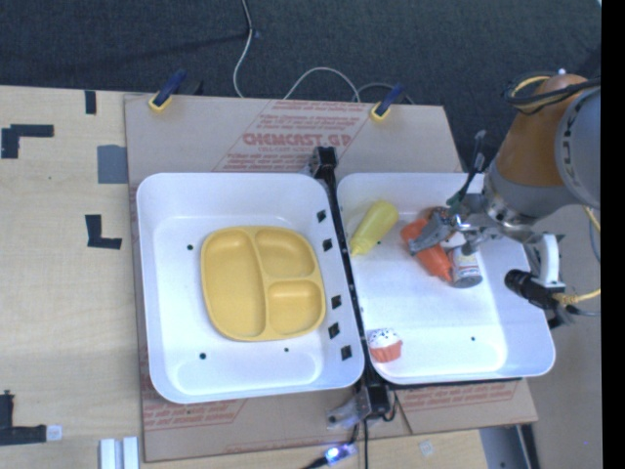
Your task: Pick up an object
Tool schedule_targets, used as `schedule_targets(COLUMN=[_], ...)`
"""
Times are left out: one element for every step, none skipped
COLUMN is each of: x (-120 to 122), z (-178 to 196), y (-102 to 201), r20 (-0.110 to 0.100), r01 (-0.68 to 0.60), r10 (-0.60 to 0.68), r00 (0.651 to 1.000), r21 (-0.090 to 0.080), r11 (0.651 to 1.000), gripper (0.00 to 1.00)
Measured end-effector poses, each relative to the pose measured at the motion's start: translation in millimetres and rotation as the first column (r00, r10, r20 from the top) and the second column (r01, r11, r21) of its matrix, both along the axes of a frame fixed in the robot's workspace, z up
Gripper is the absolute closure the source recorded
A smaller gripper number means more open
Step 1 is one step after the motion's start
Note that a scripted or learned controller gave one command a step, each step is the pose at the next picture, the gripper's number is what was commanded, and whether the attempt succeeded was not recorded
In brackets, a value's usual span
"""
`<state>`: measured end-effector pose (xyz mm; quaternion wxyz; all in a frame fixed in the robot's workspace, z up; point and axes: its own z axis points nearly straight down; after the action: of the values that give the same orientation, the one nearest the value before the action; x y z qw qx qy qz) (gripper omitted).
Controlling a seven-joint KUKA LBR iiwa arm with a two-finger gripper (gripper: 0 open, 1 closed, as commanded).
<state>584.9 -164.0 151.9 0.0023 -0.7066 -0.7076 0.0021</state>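
Wooden bench (59, 291) bears cardboard sheet (293, 140); two white bins (166, 360) atop.

Dark carpet floor (410, 27), light wooden bench (59, 291), cardboard sheet (293, 135)

Grey, rounded arm (586, 154) with a broad orange band (532, 145) above the wrist; yellow cable (532, 84) looped over the band's top; thin dark rod or cable alongside; silvery metal claw (451, 231) at the tip; white bracket (552, 259) and black fitting (532, 288) with a yellowish lead below
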Motion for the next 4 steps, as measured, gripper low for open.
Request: schedule_targets(x=[8,8,9,20], z=[-50,-68,-56,-2], y=[-2,-1,-1,-2], r20=[0.001,0.005,0.008,0.009], r01=[0.0,0.0,-0.001,-0.001], r10=[0.0,0.0,0.001,0.001], r00=[1.0,1.0,1.0,1.0], r21=[-0.001,-0.002,-0.004,-0.001], r11=[1.0,1.0,1.0,1.0], gripper=[0.0,0.0,1.0,1.0])
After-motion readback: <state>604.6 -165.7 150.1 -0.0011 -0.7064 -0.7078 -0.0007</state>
